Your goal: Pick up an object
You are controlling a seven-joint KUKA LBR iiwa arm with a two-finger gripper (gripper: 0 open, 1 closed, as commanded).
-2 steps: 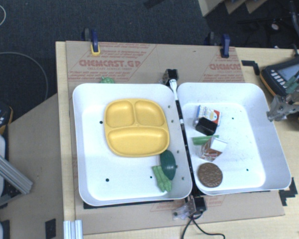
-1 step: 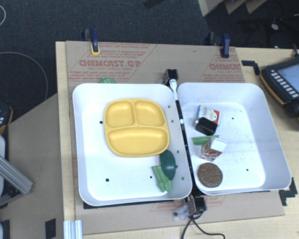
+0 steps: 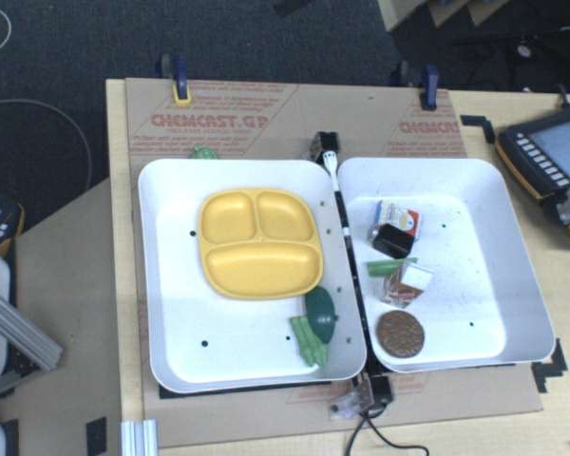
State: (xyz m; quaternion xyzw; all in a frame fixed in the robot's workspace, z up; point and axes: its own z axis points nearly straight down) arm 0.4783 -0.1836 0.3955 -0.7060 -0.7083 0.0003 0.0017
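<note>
The left bin (image 3: 171, 283) holds a yellow divided plate (image 3: 260, 242) in its middle. A dark green rounded object (image 3: 320, 313) and a light green leafy piece (image 3: 310, 342) lie by that bin's right wall. In the right bin (image 3: 475, 255) a small white, red and blue box (image 3: 398, 217) lies next to a black block (image 3: 392, 242). Below them are a thin green stick (image 3: 390, 267), a small white and brown packet (image 3: 408, 285) and a brown round disc (image 3: 400, 333).
A brown board (image 3: 218, 117) under the bins is held by two blue and yellow clamps (image 3: 180, 76) at its far edge. A yellow and black handheld pendant (image 3: 546, 155) lies at the right. A cable runs along the seam between the bins (image 3: 338, 207).
</note>
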